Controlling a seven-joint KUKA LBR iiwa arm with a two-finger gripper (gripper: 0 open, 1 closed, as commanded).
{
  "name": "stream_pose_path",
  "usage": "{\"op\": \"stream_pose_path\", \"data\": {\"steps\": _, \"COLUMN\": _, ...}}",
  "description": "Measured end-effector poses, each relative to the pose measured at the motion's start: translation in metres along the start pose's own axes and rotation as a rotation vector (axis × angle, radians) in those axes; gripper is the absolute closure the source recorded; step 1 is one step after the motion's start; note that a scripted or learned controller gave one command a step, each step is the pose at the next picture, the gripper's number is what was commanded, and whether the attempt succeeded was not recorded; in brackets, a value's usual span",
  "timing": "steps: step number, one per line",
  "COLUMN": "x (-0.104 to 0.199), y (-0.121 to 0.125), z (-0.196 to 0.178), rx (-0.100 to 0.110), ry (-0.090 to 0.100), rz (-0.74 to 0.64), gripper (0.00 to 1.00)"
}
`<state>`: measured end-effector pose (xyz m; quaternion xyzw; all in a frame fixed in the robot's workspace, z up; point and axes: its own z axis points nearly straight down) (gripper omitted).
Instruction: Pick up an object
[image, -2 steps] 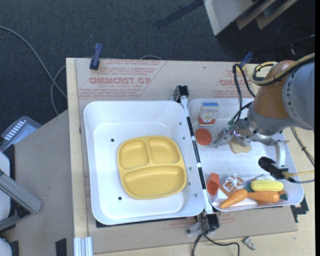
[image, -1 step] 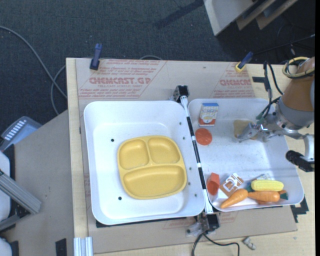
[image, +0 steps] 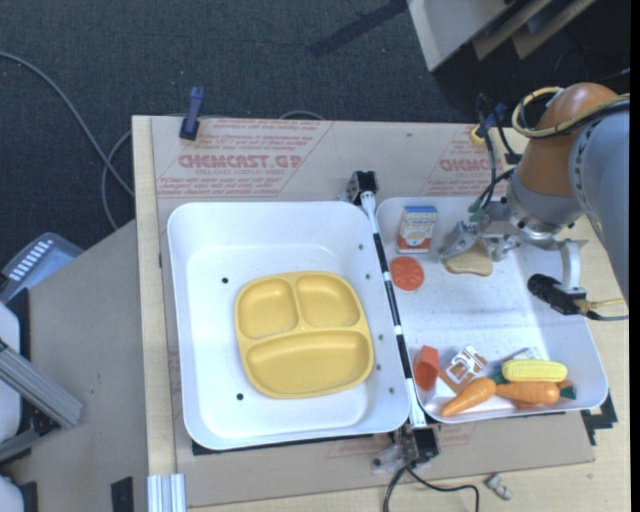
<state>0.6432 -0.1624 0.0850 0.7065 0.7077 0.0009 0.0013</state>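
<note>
Bench (image: 250, 150) with two white bins; arm low over the right bin (image: 590, 345).
Jaws (image: 472, 243) hover at a tan bread-like piece (image: 470, 264) near the bin's far side, poised to grab; whether they're apart, I cannot tell.

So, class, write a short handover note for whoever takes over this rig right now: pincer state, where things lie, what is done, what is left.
Pincer: low in the right bin, at the tan bread slice; grip cannot be judged.
Right bin: milk carton at the far wall, red disc by the divider, corn and carrots in the near corner.
Left bin: yellow divided plate.
Done: nothing visibly lifted.
Left: grasp and raise one object.
</note>
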Motion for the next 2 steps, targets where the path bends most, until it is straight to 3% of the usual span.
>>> {"op": "stream_pose_path", "data": {"steps": 1, "x": -0.046, "y": 0.024, "z": -0.001, "rx": 0.004, "ry": 0.003, "rz": 0.000, "gripper": 0.00}}
{"op": "stream_pose_path", "data": {"steps": 2, "x": 0.014, "y": -0.001, "z": 0.000, "rx": 0.004, "ry": 0.002, "rz": 0.000, "gripper": 0.00}}
